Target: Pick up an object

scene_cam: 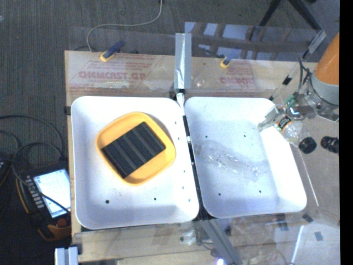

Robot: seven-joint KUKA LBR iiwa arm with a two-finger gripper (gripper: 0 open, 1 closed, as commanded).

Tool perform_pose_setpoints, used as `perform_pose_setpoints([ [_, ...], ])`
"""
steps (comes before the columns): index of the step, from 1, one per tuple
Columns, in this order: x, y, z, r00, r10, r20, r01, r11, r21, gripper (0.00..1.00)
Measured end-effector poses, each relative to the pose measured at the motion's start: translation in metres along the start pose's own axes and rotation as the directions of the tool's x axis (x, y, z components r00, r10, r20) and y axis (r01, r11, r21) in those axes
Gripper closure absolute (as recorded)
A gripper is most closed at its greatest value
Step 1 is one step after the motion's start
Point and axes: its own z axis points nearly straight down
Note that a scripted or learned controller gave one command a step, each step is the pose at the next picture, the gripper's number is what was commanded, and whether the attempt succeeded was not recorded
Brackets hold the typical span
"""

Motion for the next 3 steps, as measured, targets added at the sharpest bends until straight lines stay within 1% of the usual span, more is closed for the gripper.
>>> perform_pose_setpoints([
  [1,-0.003,0.036,0.008,0.995,-0.102,0.0,0.102,0.995,0.0,0.0],
  [2,-0.007,0.079,0.029,0.979,-0.205,0.001,0.205,0.979,0.0,0.0],
  [3,-0.007,0.079,0.038,0.974,-0.226,0.0,0.226,0.974,0.0,0.0],
])
